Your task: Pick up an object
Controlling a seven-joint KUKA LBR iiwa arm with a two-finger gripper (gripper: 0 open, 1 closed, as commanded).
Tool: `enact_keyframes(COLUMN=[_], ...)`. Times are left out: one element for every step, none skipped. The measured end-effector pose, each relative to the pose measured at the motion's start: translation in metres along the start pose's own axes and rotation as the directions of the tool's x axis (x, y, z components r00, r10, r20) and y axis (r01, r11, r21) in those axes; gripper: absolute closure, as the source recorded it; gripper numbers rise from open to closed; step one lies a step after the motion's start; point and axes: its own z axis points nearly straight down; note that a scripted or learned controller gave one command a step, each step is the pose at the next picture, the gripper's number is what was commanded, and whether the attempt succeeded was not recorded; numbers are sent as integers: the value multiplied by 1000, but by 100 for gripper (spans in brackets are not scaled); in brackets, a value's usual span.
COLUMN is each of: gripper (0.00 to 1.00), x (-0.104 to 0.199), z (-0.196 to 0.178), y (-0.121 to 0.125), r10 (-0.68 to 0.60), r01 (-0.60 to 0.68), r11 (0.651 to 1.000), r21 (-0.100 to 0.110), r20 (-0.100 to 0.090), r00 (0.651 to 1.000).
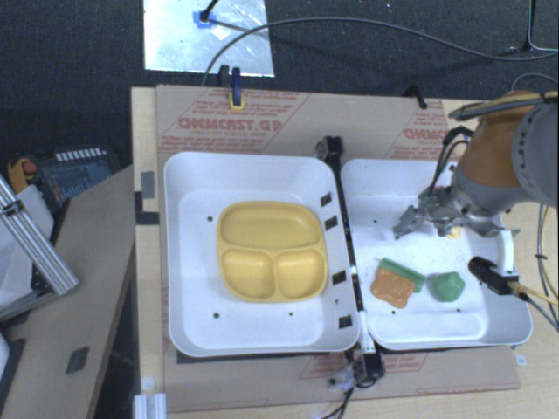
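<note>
An orange block (392, 287) with a green strip (401, 272) and a green lump (448, 286) lie in the right bin (437, 328), below the gripper (410, 223), apart from it. Whether it grips cannot be told. A yellow tray (266, 251) sits to its left.

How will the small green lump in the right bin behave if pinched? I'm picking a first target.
The green lump looks rounded and smooth, so it may squirt sideways or roll under a pinch. It seems small and probably light. It lies apart from the orange piece, leaving room around it. The hand is above the bin's middle.
</note>
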Motion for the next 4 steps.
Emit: enact_keyframes(gripper=[100,100,100,100], x=[-1,-1,-3,-3], z=[-14,-58,-123,-131], y=[2,5,5,6], r10=[1,1,0,0], r01=[-1,-1,0,0], r11=[1000,1000,1000,1000], r21=[-7,-8,-11,-6], r20=[2,2,3,2], r00=[1000,1000,1000,1000])
